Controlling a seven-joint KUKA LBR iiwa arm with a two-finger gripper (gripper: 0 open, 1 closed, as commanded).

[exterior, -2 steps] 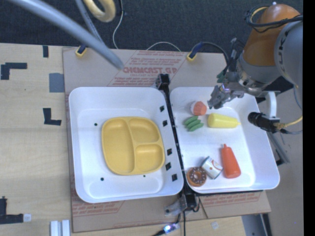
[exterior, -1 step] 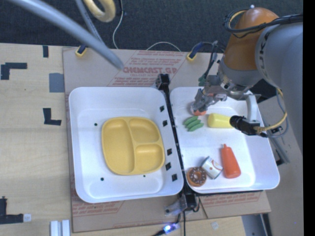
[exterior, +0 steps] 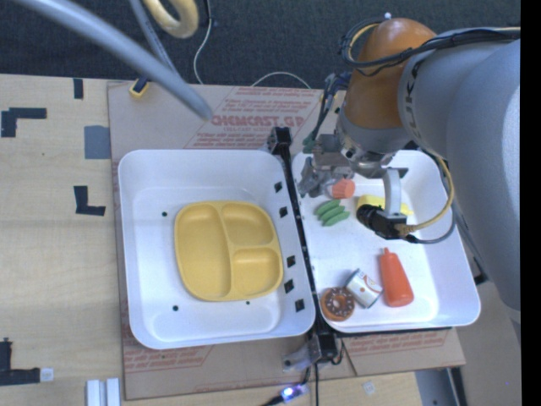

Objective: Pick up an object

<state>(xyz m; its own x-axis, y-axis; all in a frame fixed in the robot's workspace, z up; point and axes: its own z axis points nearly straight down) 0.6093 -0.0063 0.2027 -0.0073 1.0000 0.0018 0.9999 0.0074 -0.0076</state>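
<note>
My gripper hangs low at the ten o'clock corner of the right bin, but I cannot tell how it is set. The green pod lies just beside it at five o'clock, the small orange piece at three. I judge I could catch the bin wall or nudge both aside
</note>
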